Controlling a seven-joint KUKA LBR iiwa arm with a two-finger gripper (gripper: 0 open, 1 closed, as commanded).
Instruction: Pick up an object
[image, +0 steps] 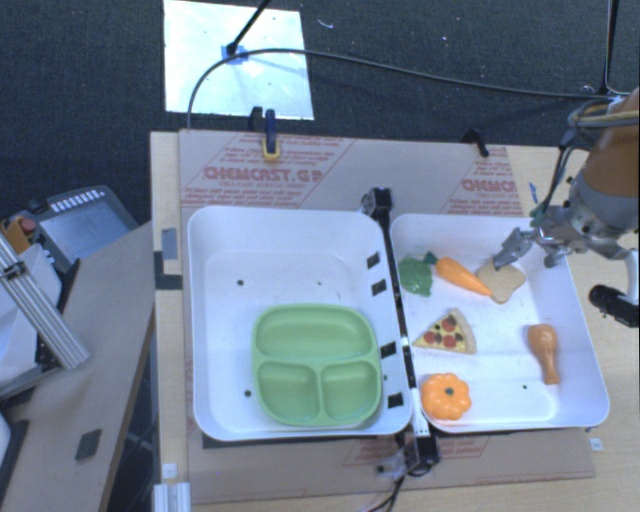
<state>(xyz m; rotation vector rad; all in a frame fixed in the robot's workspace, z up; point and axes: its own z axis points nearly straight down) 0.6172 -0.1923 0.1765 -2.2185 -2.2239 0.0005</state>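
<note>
At the far left of the frame, a grey box-like device with a pale striped top (85, 225) is seen on a side surface, with a silver aluminium rail (38, 310) lying at a slant below it. Further in, the desk (165, 330) is covered by a brown cardboard sheet with red print (300, 165), and a square white paper sheet (237, 60) is laid above it at the upper middle of the frame, with a black cable (400, 70) running across it to the right. The left shallow white bin (225, 260) is occupied by a light green plastic plate with three compartments (316, 363), set in its lower right part. Past the black clips at the centre divider, the right shallow white bin (570, 400) is reached. A green leafy toy vegetable (415, 277) is found near its upper left, touching the orange toy carrot (462, 277) just beside it. Below these, a toy pizza slice (447, 334) is placed, and an orange toy pumpkin (445, 396) sits at the lower left corner. A tan toy bread slice (503, 281) lies just right of the carrot tip. A brown toy drumstick (544, 350) rests lower right. The gripper (528, 248) is held over the bin's upper right, its fingers spread apart, the left one directly above the bread slice; nothing is seen between them. The grey arm (605, 190) enters from the right edge.
</note>
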